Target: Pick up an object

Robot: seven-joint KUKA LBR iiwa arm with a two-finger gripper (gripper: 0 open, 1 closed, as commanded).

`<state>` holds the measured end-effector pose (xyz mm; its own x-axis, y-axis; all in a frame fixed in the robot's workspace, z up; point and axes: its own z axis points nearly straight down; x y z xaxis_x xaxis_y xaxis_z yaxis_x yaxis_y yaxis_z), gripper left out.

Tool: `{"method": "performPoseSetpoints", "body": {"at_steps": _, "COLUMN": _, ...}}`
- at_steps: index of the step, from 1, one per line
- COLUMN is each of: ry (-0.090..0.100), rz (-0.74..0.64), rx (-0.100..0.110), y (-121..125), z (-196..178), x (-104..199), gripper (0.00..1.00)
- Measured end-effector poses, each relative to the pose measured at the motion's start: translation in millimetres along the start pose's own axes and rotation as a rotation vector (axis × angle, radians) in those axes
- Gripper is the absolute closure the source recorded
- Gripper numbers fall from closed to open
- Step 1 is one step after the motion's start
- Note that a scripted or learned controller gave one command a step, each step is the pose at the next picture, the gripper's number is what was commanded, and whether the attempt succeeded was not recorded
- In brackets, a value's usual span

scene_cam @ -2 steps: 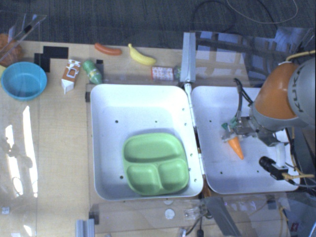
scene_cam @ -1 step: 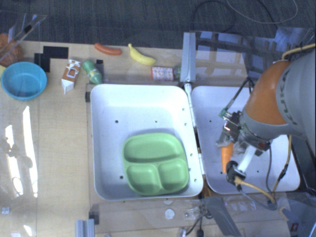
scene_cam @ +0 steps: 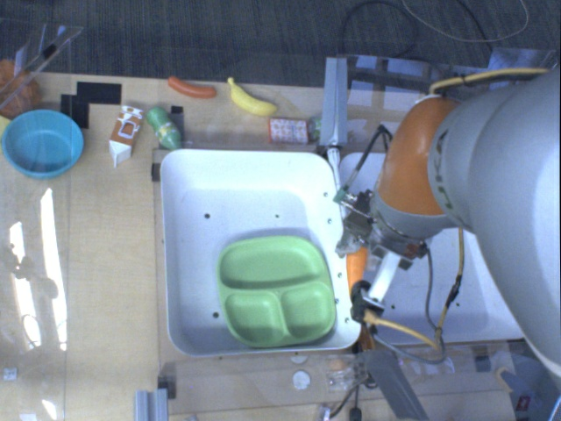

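Orange piece lies in the right bin just beside the pincer, whose grip cannot be told.

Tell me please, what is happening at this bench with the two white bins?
A robot arm reaches in from the right to pick something up. Its gripper is down by the wall between the left bin and the right bin, just above an orange object. Whether it has gripped that object cannot be told. A green divided plate lies in the left bin, apart from the gripper.
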<state>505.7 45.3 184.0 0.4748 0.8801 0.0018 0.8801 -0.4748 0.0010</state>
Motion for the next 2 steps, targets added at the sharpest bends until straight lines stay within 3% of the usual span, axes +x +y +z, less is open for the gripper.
{"method": "performPoseSetpoints", "body": {"at_steps": 1, "ry": 0.0, "rz": 0.21, "rx": -0.003, "y": 2.2, "z": -50.4, "x": 123.2, "gripper": 1.0}}
{"method": "performPoseSetpoints", "body": {"at_steps": 2, "ry": 0.0, "rz": 0.705, "rx": 0.001, "y": -72.3, "z": -12.9, "x": 116.0, "gripper": 1.0}}
